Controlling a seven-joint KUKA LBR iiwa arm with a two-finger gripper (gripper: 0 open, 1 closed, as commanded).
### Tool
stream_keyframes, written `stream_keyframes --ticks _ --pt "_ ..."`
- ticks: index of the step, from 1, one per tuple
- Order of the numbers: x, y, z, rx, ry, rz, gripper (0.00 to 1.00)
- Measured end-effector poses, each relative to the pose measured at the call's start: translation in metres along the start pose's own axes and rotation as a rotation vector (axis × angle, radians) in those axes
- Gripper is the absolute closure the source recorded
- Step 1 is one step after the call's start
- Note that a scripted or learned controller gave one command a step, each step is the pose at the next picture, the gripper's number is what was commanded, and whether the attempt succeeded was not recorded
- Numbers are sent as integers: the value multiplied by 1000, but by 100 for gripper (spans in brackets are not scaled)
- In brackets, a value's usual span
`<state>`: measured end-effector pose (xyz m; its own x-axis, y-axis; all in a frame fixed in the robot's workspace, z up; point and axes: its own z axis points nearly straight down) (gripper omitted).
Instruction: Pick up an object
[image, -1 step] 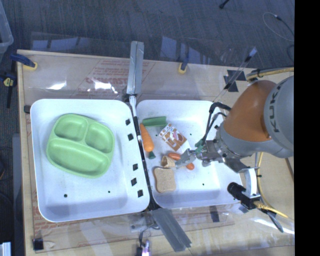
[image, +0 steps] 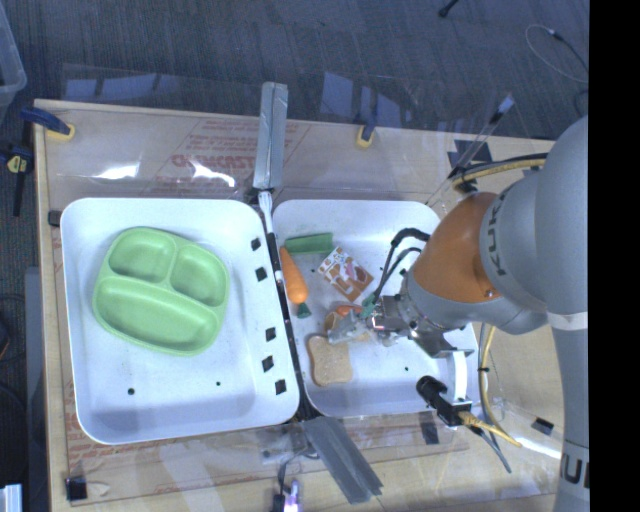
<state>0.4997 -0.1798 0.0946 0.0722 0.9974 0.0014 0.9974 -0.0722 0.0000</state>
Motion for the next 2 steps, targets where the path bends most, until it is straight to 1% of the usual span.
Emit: stream_keyframes --ticks 1,2 --pt "-2 54 3 3 0 -55 0" --pt "-1 54 -6 6 2 -58 100"
